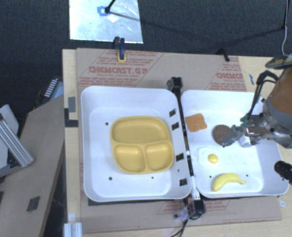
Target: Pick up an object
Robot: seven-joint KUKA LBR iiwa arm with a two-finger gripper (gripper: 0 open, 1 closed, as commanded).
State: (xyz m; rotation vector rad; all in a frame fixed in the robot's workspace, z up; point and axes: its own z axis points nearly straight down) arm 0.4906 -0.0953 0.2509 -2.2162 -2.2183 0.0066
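Reaching in over the right-hand bin [272, 184], the grey arm's gripper [231, 137] hangs low beside a round brown patty [220, 132] — touching it or just above it, though I cannot tell which, nor how the tool is set. Just beyond the gripper lies an orange square slice [196, 123]; just on the near side sits a fried egg [211, 158], and nearer again a banana [227, 181]. Well off to its far side, the left-hand bin [94, 132] bears a yellow divided tray [138, 143]. Nothing looks lifted yet — every piece rests on the bin floor, so the grasp and raise appear still to come.
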